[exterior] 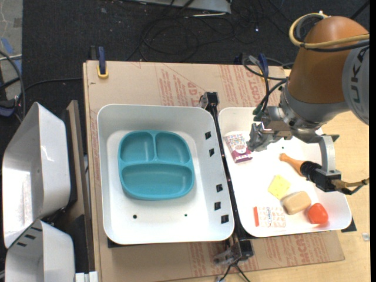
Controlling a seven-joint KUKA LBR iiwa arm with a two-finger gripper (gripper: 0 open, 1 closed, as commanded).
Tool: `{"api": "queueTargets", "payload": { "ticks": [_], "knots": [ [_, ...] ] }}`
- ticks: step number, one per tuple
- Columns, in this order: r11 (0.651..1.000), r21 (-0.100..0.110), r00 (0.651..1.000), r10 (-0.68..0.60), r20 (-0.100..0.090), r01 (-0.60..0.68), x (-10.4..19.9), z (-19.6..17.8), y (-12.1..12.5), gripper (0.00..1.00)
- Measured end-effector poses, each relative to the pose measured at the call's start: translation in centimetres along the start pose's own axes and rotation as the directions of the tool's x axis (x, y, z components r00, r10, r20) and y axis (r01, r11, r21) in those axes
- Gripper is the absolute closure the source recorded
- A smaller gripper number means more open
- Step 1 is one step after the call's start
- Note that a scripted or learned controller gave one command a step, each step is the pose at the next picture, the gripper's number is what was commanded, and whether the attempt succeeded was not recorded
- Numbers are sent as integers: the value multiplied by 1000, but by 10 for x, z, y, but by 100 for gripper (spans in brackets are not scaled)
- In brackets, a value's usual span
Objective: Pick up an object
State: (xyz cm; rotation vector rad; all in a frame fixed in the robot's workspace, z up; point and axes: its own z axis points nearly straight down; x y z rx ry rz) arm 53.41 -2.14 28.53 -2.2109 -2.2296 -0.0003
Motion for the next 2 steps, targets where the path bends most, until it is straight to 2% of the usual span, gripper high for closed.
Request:
{"api": "queueTargets", "payload": {
  "ticks": [1,2],
  "knots": [
    [1000,2,1000,0,0,0,53,22,-7,100],
    [1000,2,1000,1,1,-1,101,38,-2,100]
  ]
}}
